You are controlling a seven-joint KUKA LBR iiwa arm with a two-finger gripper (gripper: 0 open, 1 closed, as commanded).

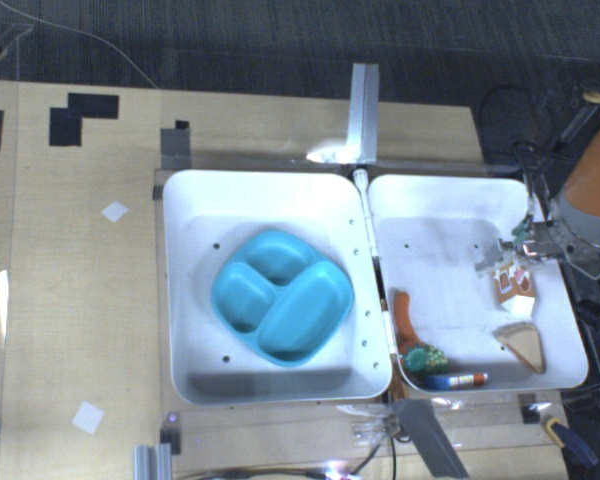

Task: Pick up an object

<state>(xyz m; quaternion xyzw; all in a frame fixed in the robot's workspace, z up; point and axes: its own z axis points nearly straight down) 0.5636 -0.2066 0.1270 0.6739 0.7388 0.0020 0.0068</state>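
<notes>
a pale wooden bench (70,268) is filling most of the view, with black square markings (78,116) sitting at its upper left and small pale tags lying on its left side. beyond its far edge, dark grey carpeted floor (280,18) is stretching across the top, with a thin cable (70,30) trailing over it. soft, even light is falling from above.

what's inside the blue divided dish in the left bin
The blue divided dish in the left bin shows three compartments, and all three look bare: only blue surface is visible. Whatever lies beneath the dish on the bin floor is covered.
</notes>
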